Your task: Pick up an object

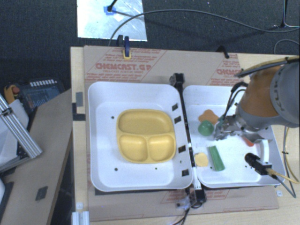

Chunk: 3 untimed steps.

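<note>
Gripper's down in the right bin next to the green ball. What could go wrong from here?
The green ball sits just beside the gripper; being round, it may roll away if nudged. The orange piece lies close to the ball, so a grab could catch or shove it too.

Tray (140, 123) in left bin (104, 108); ball (205, 128) behind stick (216, 158) in right bin (236, 171)

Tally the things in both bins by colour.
Yellow: 2, the plate and the disc
Green: 2, the ball and the stick
Orange: 1, the piece
Total: 5
</note>
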Available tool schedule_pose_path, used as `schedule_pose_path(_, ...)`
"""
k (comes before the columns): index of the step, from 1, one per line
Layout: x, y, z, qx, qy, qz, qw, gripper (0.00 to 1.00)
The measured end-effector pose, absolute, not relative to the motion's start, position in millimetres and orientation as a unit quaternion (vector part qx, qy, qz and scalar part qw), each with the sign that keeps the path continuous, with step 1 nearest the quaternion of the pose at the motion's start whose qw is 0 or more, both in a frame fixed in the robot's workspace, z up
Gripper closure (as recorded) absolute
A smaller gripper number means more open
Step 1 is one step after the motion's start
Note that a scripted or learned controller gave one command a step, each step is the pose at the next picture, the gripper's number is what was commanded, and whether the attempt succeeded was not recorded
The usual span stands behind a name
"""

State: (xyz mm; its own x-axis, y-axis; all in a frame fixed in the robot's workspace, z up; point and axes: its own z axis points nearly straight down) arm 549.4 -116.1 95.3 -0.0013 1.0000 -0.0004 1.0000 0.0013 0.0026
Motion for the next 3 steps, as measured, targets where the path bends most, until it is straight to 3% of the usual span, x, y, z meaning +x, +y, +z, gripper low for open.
schedule_pose_path(2, 544.6, -118, 205, 0.706, 0.708, 0.0017, 0.003, 1.00)
schedule_pose_path(3, 551.3, -122, 268, 0.706, 0.709, 0.0021, 0.004, 1.00)
